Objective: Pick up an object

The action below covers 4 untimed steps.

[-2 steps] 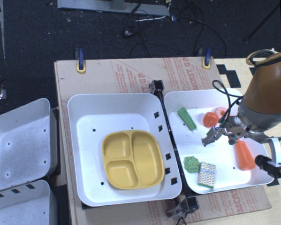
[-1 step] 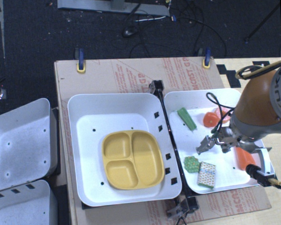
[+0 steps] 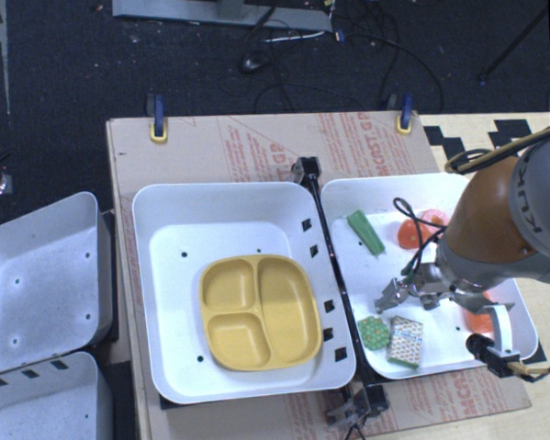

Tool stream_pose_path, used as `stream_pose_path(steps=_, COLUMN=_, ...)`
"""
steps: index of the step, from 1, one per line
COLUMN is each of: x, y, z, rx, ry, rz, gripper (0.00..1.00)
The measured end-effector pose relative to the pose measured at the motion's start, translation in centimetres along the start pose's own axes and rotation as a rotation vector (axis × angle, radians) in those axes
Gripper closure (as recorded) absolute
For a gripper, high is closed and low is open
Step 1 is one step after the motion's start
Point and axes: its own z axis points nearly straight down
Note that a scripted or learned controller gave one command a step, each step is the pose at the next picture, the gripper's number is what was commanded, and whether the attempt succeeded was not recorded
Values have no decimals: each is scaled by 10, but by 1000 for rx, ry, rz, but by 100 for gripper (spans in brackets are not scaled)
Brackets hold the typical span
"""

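Observation:
The right bin holds a green stick-shaped piece near its back left. A green patterned round piece lies at the front left with a patterned box-like block touching its right side. A red-orange piece sits near the back and another orange piece lies by the right wall, half hidden by the arm. My gripper hangs low over the bin's middle, just above and behind the patterned block. Nothing shows between its fingers.
The left bin carries a yellow three-compartment plate in its middle. A black divider rail runs between the bins. The arm's orange band covers the right bin's far right part. Grey trays lie left of the bench.

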Motion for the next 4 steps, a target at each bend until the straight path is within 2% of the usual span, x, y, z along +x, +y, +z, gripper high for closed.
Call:
stream_pose_path(steps=1, x=0, y=1, z=-12, rx=-3, ry=0, rz=1, gripper=100)
stream_pose_path(steps=2, x=5, y=9, z=-72, rx=-10, ry=-2, rz=-5, gripper=100)
stream_pose_path(steps=4, x=2, y=12, z=-168, rx=-10, ry=-3, rz=-5, gripper=100)
